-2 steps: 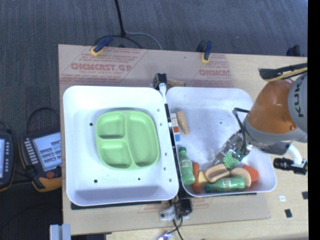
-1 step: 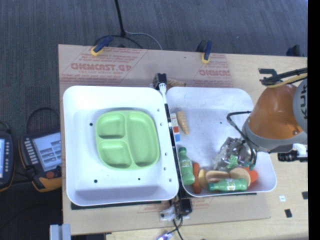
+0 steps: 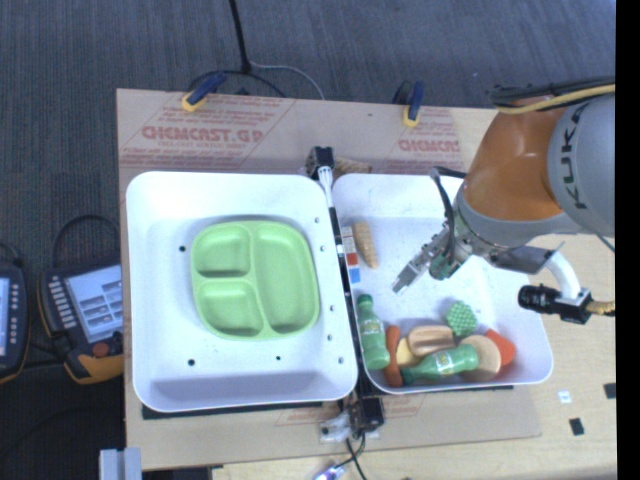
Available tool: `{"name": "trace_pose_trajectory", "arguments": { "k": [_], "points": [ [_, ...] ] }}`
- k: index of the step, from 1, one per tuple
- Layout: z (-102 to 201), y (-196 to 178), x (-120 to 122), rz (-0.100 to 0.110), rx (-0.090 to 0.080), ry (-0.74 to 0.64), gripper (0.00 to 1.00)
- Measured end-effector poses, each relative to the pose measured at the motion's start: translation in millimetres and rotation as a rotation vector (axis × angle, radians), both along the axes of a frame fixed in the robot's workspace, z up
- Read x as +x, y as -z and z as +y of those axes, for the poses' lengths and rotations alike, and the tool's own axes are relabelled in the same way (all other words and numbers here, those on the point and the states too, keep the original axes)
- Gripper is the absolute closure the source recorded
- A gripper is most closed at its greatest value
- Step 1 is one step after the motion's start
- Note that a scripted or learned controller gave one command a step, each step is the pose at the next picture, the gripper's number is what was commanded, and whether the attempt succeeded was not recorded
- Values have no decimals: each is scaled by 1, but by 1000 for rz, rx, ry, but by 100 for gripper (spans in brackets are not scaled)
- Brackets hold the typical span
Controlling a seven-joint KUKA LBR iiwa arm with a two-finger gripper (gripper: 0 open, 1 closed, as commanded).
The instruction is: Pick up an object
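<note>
My gripper [image 3: 418, 270] hangs over the middle of the right bin [image 3: 400, 200], fingers pointing down-left, with nothing visible between them. Below it, along the bin's front edge, lie two green bottles [image 3: 372, 332] [image 3: 443, 365], a hot dog bun [image 3: 432, 339], a green textured piece [image 3: 461, 317], and orange and red toy foods [image 3: 497, 350]. A small corn cob [image 3: 365, 243] rests near the bin's left wall, left of the gripper.
The left bin [image 3: 160, 208] holds a light green divided plate [image 3: 255, 278]. A black divider bar [image 3: 335, 228] runs between the bins. Clamps [image 3: 410, 103] grip the board's far edge. A cable plug [image 3: 550, 299] juts from the wrist at right.
</note>
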State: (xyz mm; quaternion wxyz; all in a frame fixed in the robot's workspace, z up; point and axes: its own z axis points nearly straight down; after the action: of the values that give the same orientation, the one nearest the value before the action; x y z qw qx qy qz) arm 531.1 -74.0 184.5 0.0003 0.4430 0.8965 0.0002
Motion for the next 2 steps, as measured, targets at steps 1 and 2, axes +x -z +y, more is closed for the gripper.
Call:
{"name": "trace_pose_trajectory", "arguments": {
  "k": [1,2],
  "points": [
    [-1,0,0,1,-1,1,0],
    [-34,95,-43,-16,-14,-173,0]
  ]
}}
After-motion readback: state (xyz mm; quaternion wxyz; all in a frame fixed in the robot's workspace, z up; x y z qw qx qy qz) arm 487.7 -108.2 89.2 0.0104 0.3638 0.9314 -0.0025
